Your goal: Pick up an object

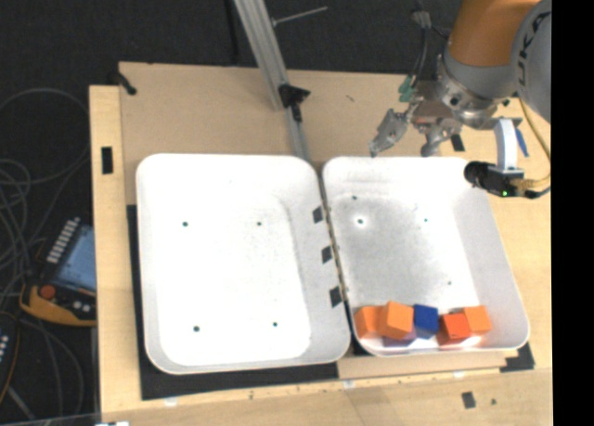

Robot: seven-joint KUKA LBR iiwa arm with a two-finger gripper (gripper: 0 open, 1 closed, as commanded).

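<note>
The blocks sat in a tight row along the lower edge of the right bin (483,229), toward the lower right of the frame: an orange block (371,319) at the left end, a second orange block (399,318) touching it, a blue block (425,318) in the middle, then a red-orange block (453,327) and another orange block (477,318) against the rim. That crowding looked like the main hazard. With the pieces touching one another and pressed to the bin's raised wall, the fingers would probably have had little room to slip down on either side of any one block, and a descent might have landed on top of a block, wedged two together, or pushed the row along instead of closing on a single piece. The wall itself could also have blocked one finger on the side nearest the rim. The left bin (232,257) lay just beside, in the centre left of the frame. The gripper (408,135) hung at the upper right, above the far rim of the right bin and well apart from the blocks, its two fingers spread moderately with nothing between them. The grey wrist and the orange band (492,6) rose above it toward the frame's top right corner, the arm tilted in from that side.
</note>
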